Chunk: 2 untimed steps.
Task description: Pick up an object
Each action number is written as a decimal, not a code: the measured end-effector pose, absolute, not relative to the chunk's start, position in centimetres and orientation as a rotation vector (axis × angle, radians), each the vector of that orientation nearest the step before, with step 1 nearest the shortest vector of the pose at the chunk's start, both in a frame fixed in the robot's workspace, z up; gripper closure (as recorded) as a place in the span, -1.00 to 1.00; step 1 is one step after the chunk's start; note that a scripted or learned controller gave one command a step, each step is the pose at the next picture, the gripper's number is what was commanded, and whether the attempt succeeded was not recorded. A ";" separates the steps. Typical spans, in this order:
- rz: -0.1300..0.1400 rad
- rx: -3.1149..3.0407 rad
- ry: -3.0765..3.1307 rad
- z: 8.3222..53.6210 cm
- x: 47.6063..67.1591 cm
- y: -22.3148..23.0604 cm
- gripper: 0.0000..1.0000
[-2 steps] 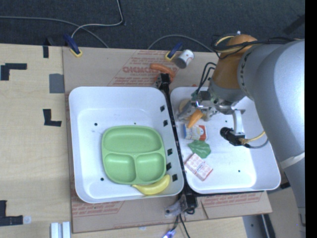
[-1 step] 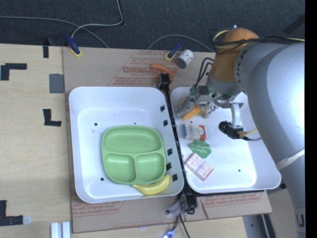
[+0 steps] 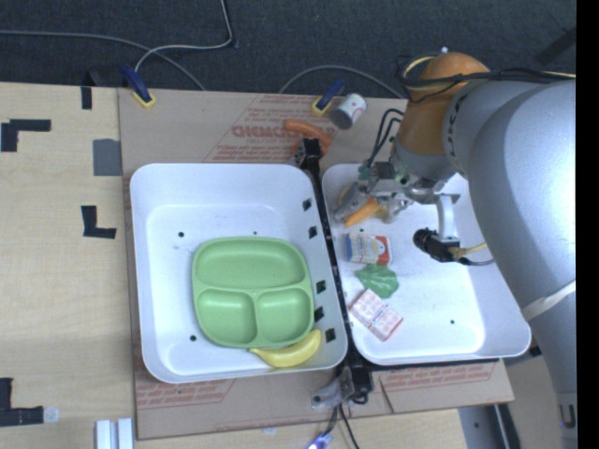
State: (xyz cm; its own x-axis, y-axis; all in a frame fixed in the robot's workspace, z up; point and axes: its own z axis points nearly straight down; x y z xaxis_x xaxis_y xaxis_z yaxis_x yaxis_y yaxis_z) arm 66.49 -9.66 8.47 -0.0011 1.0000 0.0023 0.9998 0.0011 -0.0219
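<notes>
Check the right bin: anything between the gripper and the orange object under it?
Nothing visible. The gripper sits right over the orange object at the right bin's upper left. The small box, green piece and packet lie below.

A pale wooden bench (image 3: 56, 279) marked with black tape shapes (image 3: 94, 224) carries a brown cardboard sheet (image 3: 187, 129) printed in red. Beyond its far edge lies dark grey carpet (image 3: 309, 17), crossed by a thin light cable (image 3: 201, 36). Blue clamps (image 3: 138, 86) grip the cardboard's far edge. Lighting is even and soft.
</notes>
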 end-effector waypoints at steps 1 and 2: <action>0.018 -2.206 -2.211 8.5 66.5 -9.8 -1.00; 0.021 -2.212 -2.211 8.5 66.5 -9.6 -1.00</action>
